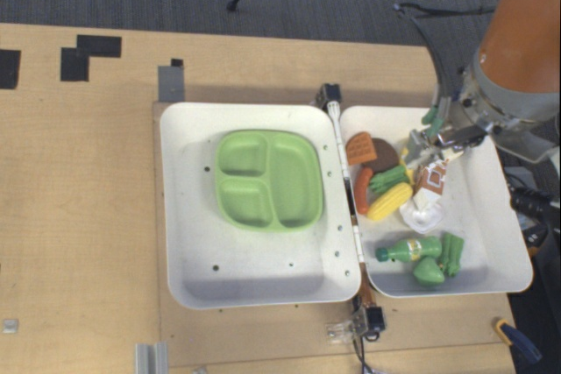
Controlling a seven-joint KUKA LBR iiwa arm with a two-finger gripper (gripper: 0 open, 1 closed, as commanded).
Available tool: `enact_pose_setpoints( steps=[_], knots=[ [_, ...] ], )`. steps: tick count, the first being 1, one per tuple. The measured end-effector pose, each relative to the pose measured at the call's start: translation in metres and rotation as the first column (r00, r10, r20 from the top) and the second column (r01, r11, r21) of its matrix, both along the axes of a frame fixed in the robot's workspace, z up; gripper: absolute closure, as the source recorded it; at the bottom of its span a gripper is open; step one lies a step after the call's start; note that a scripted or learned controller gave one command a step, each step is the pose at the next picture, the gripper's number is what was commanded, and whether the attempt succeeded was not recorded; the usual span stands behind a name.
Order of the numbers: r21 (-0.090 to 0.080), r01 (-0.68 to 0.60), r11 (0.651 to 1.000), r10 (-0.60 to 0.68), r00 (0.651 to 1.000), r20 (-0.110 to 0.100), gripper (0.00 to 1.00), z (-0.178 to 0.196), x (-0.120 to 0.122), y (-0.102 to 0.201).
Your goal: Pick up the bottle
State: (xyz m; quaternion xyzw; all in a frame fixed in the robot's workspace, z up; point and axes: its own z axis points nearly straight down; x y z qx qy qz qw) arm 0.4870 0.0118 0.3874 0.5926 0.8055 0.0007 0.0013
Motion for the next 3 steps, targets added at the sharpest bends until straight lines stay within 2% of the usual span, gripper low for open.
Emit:
enact_pose_setpoints(
  steps=[1,2,3],
  knots=[
    [0.001,-0.035,0.999,0.035,0.999,-0.004,1.00,-0.189,-0.001,0.058],
    [0.001,0.176,0.984,-0.176,0.984,-0.002,1.00,-0.168,0.000,0.124],
    [0.001,0.350,0.937,-0.350,0.937,-0.003,1.00,-0.183,-0.001,0.196]
  ],
)
